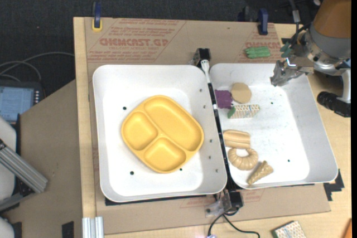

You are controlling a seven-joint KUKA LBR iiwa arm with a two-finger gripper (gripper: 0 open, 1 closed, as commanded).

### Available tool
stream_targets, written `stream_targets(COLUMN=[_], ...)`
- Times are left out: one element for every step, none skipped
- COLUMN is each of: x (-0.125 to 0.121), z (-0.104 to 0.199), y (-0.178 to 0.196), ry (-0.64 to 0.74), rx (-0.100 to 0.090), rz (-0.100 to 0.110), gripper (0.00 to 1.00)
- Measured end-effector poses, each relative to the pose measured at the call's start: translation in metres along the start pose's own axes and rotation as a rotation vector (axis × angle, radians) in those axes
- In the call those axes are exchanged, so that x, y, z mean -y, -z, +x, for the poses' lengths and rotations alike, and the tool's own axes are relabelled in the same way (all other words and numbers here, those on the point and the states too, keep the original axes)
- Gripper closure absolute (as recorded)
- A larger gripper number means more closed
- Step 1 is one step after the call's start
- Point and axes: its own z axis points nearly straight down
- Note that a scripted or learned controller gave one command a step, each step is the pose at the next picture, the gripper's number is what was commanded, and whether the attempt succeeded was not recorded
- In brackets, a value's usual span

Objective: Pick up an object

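Camera view puts my gripper (283, 74) at the far right corner of the right-hand shallow white bin (301, 136), hanging over bare floor with nothing between its fingers; how wide it stands I cannot tell from this angle. Taking that bin as my landmark, every candidate lies toward its left wall, away from me and nearer the camera. Closest to my gripper is the round tan disc-shaped toy (241, 92), up near the bin's far left part, with a small purple block (223, 98) touching the left wall just beside it and a speckled pale bar (243, 111) lying just in front of them, its long axis running across the bin from left to right. Further toward the bin's near edge sit a tan bun-shaped toy (236, 138), a braided beige ring (243, 158) touching it, and a small tan cone (259, 172) pointing toward the near left corner. The disc looks the simplest pick: it stands slightly apart and has no long axis to line up with. I judge the move to be a sweep leftward across the bin, then straight down. A yellow three-compartment plastic tray (162, 134) fills the left bin, well apart from my reach.
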Motion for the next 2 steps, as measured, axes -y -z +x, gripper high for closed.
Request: stream_targets(x=[0.003,0.004], z=[0.018,0.002], y=[0.021,-0.1], ry=[0.0,-0.005], rx=[-0.001,-0.004], rz=[0.0,0.019], gripper=[1.0,1.0])
